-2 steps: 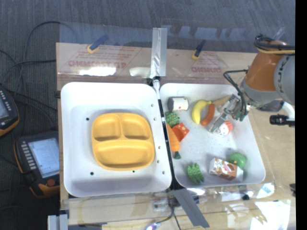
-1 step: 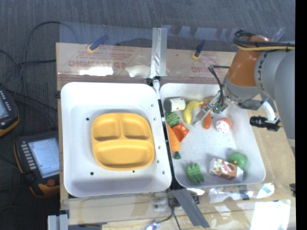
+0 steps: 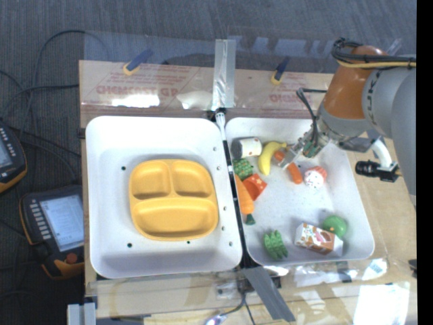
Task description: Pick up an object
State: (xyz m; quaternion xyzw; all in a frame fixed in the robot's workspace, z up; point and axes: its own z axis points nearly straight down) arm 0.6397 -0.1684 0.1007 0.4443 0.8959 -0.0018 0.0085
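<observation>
My gripper hangs low over the upper middle of the right bin, reaching in from the right. It sits just right of a yellow banana and above a small orange carrot piece. A little orange shows at the gripper's tip, and I cannot make out what it is. A white and red round toy lies just to the lower right of the gripper. A white cylinder rests left of the banana.
The right bin also holds a red pepper, a long carrot, a green block, a printed carton and a green apple. A yellow divided plate lies in the left bin.
</observation>
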